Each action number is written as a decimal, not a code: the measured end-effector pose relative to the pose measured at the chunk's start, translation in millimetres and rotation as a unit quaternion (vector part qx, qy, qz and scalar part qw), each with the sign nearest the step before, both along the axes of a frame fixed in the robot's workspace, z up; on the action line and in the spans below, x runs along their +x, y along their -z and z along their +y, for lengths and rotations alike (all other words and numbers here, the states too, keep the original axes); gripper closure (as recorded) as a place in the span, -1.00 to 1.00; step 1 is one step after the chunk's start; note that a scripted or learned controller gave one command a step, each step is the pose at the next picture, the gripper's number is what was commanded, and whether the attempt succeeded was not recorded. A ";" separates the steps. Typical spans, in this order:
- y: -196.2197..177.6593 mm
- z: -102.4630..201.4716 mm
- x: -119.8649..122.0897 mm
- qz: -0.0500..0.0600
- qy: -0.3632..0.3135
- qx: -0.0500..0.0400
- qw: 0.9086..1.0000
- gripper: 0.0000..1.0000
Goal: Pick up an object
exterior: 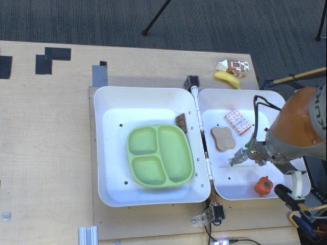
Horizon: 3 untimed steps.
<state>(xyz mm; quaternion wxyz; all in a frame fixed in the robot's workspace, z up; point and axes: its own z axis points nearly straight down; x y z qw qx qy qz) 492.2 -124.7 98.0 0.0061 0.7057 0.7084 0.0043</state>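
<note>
Reaching in from the right, the arm [301, 131] hung over the right bin [217, 188], with its jaws [239, 158] low above the white floor near that bin's middle. The nearest thing to them was the slice of toast [223, 138], which lay just up and to the left of the tips, apart from them, its long axis running roughly from top to bottom of the view with a slight tilt. A red-and-white checked packet [237, 121] sat further up, near the toast but not touching it, and a small red tomato-like piece [263, 186] lay down and to the right of the jaws, close to the bin's lower rim. As a judgement, the toast looked the likeliest target, calling for a short shift up and left before closing. The jaws appeared slightly spread with nothing between them, though the tips were small and blurred, so this was uncertain. The wrist and orange band hid part of the right bin's far side. In the left bin [110, 188] sat a green 3-compartment plate [160, 156], with a small brown object [181, 120] at its upper right edge, too small to name. On the bench [46, 147] beyond the bins lay a banana [227, 78].
</note>
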 end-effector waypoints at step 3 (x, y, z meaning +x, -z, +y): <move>10.2 38.8 -2.9 0.002 0.002 -0.001 1.000 1.00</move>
